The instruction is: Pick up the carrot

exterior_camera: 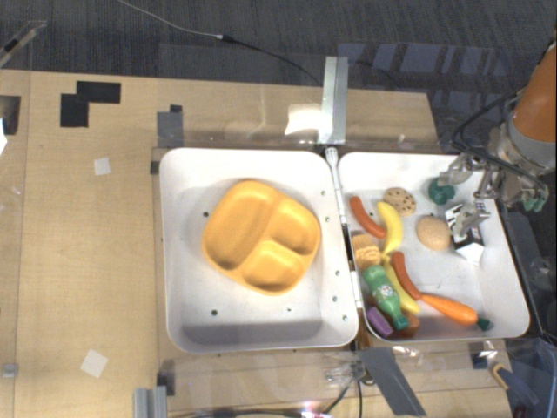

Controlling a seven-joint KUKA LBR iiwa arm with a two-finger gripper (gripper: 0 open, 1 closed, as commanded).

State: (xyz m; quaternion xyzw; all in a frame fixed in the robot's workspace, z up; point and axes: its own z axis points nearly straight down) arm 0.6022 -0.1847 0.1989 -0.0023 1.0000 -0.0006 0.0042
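Item one, at your left: the pale wooden counter (78, 259), bearing the left shallow white plastic bin (178, 320), in which lies a yellow-orange moulded plate with three compartments (261, 233), and nothing on it. Item two, across the middle divider: the right shallow white plastic bin (505, 277), with toy food crowded along its left wall, namely a red-orange plastic sausage (366, 216), a yellow plastic banana (391, 225), a round tan speckled cookie (399, 199), a green plastic bottle (384, 291) and a purple piece (377, 320) at the near corner. Item three, the task's thing: the orange plastic carrot with a green stub end (450, 307), lying flat near the bin's front wall, stub to your right, touching nothing but perhaps the red-and-yellow pieces at its left tip. Item four: a pale beige egg-shaped piece (432, 232) and a dark teal lump (440, 191), farther back. Item five, at your right: the metal two-finger claw (471, 219), hanging released over the bin's rear right part, nothing between its fingers, well apart from the carrot. Step in hand, by my reading: the approach, grasp not yet begun. Your next move calls for travel toward the front wall, fingers set across the carrot's slender body, then descent.
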